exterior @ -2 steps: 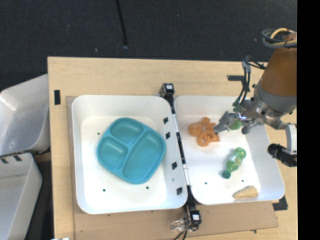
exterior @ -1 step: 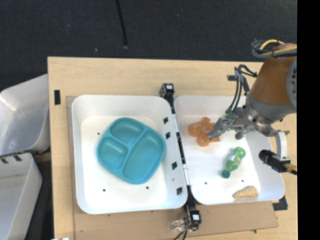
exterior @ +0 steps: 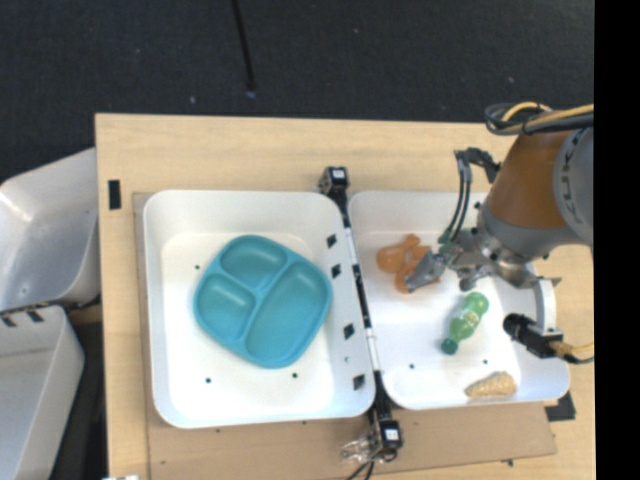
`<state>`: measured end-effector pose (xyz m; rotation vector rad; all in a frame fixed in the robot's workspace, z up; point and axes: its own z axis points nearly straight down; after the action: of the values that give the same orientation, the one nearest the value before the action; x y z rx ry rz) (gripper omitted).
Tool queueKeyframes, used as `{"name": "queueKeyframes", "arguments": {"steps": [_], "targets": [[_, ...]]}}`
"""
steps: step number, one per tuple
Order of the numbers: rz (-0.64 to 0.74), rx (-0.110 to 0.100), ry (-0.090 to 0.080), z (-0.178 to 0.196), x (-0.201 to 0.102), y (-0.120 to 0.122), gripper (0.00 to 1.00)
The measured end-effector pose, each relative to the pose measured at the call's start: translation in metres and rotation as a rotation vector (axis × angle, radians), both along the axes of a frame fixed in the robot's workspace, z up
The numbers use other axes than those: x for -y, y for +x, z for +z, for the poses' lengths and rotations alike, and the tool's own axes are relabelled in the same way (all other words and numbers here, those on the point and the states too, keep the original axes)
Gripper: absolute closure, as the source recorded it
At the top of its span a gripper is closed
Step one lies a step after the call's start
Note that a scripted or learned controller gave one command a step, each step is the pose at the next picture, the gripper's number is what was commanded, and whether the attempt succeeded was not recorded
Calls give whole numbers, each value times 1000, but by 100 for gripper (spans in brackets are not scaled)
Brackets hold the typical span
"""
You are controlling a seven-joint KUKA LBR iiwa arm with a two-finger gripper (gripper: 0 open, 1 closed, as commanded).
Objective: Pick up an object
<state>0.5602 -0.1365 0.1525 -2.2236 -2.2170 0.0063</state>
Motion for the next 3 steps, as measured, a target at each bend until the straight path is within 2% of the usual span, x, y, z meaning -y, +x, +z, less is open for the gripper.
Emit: {"name": "queueKeyframes", "arguments": {"steps": [1, 2, 3], "targets": [[-3, 7, 1, 13, 0, 2, 100], [6, 12, 0, 76, -5, 3, 100], [5, 6, 2, 71, -5, 4, 100]]}}
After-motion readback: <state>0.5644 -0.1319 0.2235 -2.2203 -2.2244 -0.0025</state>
